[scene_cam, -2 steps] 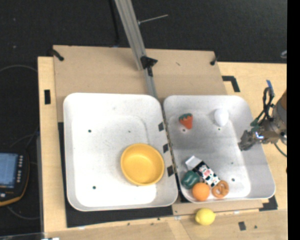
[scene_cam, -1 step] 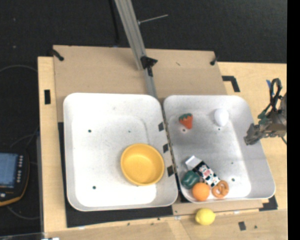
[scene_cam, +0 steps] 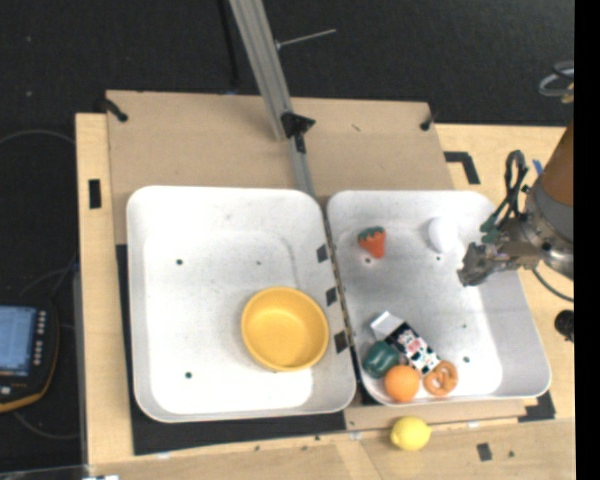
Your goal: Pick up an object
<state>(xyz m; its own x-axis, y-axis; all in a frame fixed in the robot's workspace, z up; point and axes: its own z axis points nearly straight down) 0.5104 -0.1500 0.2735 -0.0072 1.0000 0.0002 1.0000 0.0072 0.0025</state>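
While the gripper point(scene_cam: 473, 271) hangs over the right bin's point(scene_cam: 500, 363) right side, its finger state is unreadable; strawberry point(scene_cam: 372, 241) sits upper-left in that bin; orange point(scene_cam: 402, 384), pretzel point(scene_cam: 440, 378) and green object point(scene_cam: 381, 357) cluster at its front edge; yellow bowl point(scene_cam: 284, 328) in left bin point(scene_cam: 180, 288); lemon point(scene_cam: 410, 433) on tabletop point(scene_cam: 230, 148).

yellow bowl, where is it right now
The yellow bowl sits in the left bin, toward its lower right part, close to the divider beside the right bin.

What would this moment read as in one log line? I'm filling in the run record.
claw: over right bin, nothing seen held | strawberry: right bin | orange: right bin | yellow bowl: left bin | lemon: outside bins
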